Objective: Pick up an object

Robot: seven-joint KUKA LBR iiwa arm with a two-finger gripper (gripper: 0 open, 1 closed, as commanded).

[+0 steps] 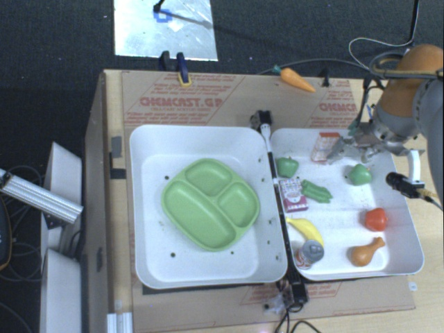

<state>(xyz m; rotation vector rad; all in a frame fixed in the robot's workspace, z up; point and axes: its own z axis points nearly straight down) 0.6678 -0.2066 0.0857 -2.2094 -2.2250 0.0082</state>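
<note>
In the camera view we saw two white bins side by side on the bench; the left bin (149,186) held a green divided plate (210,203), lying flat near its middle; the right bin (406,245) held many small things. The arm came in from the right, and its gripper (355,146) was low over the far part of the right bin; we could not tell if the jaws were open or closed, because they were too small and blurred. Just beside the gripper lay a small packet (324,146), and a green round toy (359,175) lay near, in front of it. Further in the bin we saw a green pepper (286,166), a red and white box (293,195), a green vegetable (317,191), a banana (306,229), a can (309,253), a red tomato (375,219) and a brown drumstick (365,252); an orange carrot (297,80) lay on the bench behind the bins.
</note>
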